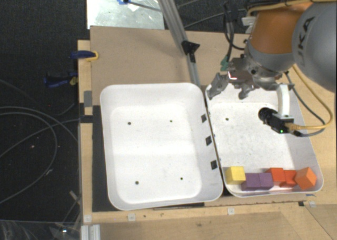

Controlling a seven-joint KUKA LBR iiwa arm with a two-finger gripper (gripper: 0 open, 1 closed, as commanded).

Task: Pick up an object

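Right bin [253, 128]: yellow block [235, 174], purple block [257, 181], orange blocks [295, 177] settled along its near edge; gripper [231, 87] above far edge, jaws released, grasping nothing.

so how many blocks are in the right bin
5, all in a row along the near edge of the right bin: yellow block, purple block, red block, another red block, orange block. More could be hidden behind them.
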